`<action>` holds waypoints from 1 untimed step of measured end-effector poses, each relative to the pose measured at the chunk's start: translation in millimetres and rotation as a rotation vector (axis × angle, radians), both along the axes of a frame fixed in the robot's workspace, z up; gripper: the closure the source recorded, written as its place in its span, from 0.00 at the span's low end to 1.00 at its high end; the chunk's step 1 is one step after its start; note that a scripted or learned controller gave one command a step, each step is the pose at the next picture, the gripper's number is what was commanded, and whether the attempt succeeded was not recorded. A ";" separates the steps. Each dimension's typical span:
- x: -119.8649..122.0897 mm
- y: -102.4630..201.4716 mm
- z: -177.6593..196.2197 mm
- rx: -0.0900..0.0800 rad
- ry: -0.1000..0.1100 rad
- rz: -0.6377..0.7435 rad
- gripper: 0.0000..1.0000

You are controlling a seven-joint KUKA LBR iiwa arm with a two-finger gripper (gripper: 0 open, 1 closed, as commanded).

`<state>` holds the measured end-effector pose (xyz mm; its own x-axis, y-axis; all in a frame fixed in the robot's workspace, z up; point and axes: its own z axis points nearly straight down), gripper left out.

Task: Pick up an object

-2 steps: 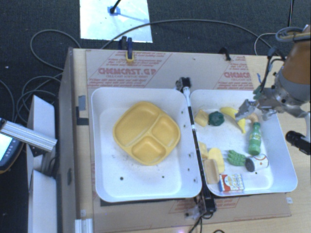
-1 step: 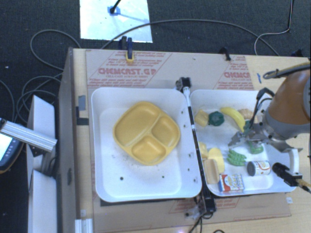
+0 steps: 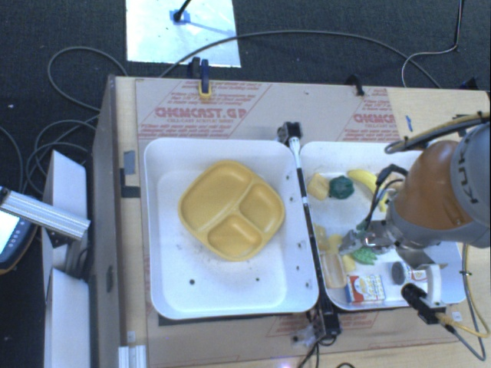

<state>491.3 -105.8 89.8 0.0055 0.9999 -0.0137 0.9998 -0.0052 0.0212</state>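
Hovering low in the right bin [image 3: 453, 301], the fingers [image 3: 354, 241] touch a green toy [image 3: 366, 256].

arm: enters from right, orange band above wrist, bent down low | gripper [image 3: 359, 244]: at arm's left end, pointing down-left | finger state: unclear

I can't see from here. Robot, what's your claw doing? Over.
Claw low in right bin, fingers unclear. Green toy right beside it, not seen held. Banana, small carton nearby. Yellow tray in left bin.
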 end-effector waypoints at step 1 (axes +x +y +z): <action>-0.4 5.3 7.5 0.010 0.007 0.006 1.00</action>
<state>490.8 -100.5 97.4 -0.0007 1.0000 -0.0040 0.9999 0.0008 0.0145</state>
